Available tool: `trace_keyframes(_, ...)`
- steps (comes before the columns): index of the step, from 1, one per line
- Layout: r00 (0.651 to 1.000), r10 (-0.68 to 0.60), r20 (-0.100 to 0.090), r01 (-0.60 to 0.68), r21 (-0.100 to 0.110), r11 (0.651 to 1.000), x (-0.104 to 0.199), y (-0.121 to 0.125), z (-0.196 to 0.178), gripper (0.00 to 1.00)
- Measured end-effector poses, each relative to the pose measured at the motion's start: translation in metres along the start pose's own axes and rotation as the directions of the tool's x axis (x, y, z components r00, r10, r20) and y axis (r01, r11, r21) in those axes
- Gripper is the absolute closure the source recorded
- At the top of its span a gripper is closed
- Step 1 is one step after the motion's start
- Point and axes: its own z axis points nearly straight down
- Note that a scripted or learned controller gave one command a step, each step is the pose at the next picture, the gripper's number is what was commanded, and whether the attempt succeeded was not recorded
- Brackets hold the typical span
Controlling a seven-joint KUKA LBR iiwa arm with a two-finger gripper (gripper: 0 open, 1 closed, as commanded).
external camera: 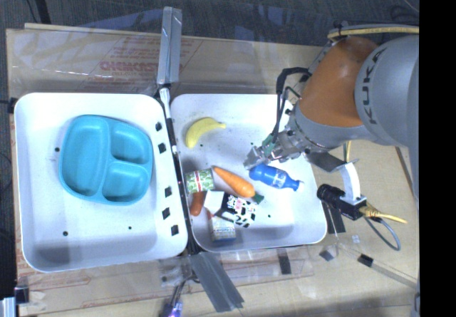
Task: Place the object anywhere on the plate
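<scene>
I see tool (262, 156) low over blue plastic bottle (276, 177); opening, hold unclear. Risk: bottle rolls, misses blue sectioned plate (105, 159).

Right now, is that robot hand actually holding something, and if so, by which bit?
It cannot be told. The gripper sits right at the blue bottle in the right bin, near its upper left end, but the view does not show a grasp.

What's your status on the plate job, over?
Gripper low in right bin, at blue bottle; grip unconfirmed. Blue plate in left bin, bare. Carrot and banana nearby; divider between bins to cross.
</scene>
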Motion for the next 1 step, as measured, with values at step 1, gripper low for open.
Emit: trace_keyframes(1,1.000,-0.013,-0.002,0.013,0.003,1.000,0.0453,0.0675,-0.0119,1.00)
